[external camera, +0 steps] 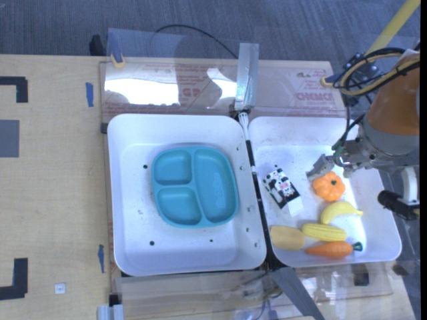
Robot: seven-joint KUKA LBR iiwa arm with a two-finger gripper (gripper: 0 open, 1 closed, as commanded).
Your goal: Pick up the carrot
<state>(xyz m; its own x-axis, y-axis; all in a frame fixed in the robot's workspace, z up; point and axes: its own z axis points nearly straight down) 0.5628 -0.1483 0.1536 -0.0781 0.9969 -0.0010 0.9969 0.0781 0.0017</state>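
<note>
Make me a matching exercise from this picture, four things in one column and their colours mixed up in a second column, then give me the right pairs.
Things:
1. divided plate
2. carrot
3. corn cob
4. toy cow

Colours:
A. black and white
B. yellow
C. teal blue
D. orange

Pairs: 1-C, 2-D, 3-B, 4-A

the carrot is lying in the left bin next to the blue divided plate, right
Not quite. The camera view shows the carrot in the right bin, along its near edge, just below the corn cob. The blue divided plate sits alone in the left bin.
</note>
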